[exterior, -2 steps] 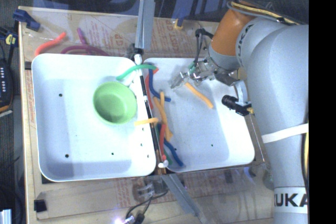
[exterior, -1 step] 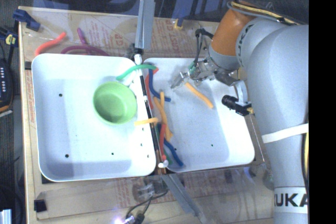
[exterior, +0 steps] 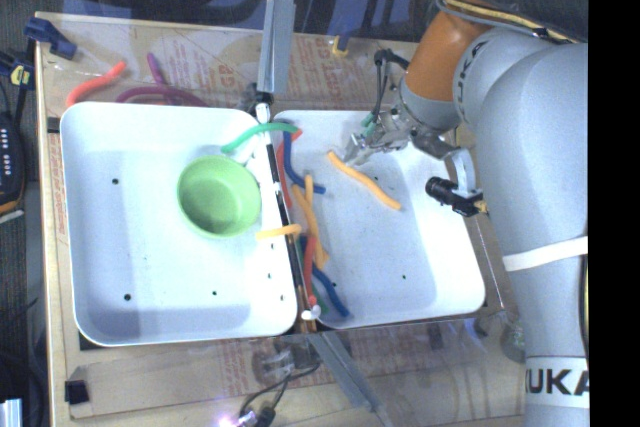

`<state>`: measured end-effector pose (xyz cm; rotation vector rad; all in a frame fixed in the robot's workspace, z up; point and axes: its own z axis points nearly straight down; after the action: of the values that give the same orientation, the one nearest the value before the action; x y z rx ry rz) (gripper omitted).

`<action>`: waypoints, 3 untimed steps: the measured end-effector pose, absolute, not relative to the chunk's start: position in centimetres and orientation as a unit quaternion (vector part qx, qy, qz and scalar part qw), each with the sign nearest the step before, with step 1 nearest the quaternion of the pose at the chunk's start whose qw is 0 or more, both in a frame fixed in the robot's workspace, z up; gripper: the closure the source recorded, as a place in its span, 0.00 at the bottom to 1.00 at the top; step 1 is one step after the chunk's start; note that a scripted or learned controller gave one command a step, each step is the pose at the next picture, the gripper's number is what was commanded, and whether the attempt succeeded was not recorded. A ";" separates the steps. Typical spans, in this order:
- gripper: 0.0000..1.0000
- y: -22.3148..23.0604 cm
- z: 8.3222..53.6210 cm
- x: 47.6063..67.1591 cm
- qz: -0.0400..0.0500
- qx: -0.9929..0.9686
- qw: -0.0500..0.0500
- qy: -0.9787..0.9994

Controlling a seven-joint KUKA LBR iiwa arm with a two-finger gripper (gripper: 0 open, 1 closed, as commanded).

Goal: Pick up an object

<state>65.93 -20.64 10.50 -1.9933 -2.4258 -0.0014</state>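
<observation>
Thin orange flexible plastic strip (exterior: 366,181) in right white bin (exterior: 440,285): judged light, limp, best pinched mid-length; claw (exterior: 362,143) near its upper end, finger state indiscernible.

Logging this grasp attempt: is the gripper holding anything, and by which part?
Cannot be told. The gripper sits at the upper end of the orange strip in the right bin, but no grip shows.

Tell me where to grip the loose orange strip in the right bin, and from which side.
Grip the orange strip at its middle, coming straight down with fingers across its narrow width. It lies flat and slanted on bare floor of the right bin, apart from the other pieces, so either long side looks free.
</observation>
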 end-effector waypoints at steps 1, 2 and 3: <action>0.00 -20.6 10.5 65.9 0.000 -0.635 0.001 -0.773; 0.00 -20.9 9.1 62.7 0.001 -0.591 0.002 -0.807; 1.00 -20.9 10.2 62.8 0.001 -0.590 0.000 -0.807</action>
<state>62.76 -20.91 10.24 -1.8532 -2.5363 0.0044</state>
